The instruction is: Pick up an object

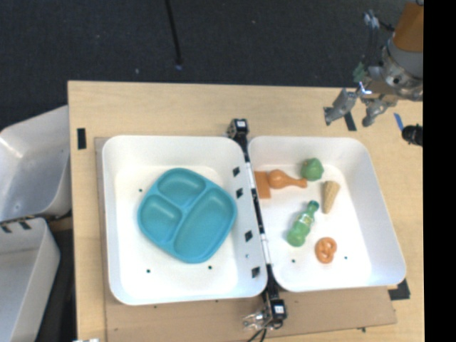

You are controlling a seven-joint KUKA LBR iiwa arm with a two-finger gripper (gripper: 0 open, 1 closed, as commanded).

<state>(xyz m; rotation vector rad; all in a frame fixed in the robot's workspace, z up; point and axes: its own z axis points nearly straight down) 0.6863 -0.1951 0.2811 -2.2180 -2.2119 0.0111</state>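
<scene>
The gripper [354, 115] hangs above the bare surface [178, 109] just beyond the far edge of the right bin [370, 212], its two fingers spread apart with nothing between them. No object is held yet, so the step in hand is choosing a target and coming down over it.

Every candidate lies in that right bin: a green ball [311, 169] nearest the gripper, a tan cone [329, 195] just beside it, an orange spatula-like piece [274, 182] against the divider, a green bottle [302, 224] lying tilted in the middle, and a small orange pretzel [325, 250] at the near side. The left bin [125, 262] holds a blue sectioned plate [187, 214].

The bottle probably offers the easiest grasp: it lies apart from its neighbours, and closing across its narrow body should seat it well. The ball may roll away, and the cone sits close enough to it to crowd the fingers.
</scene>
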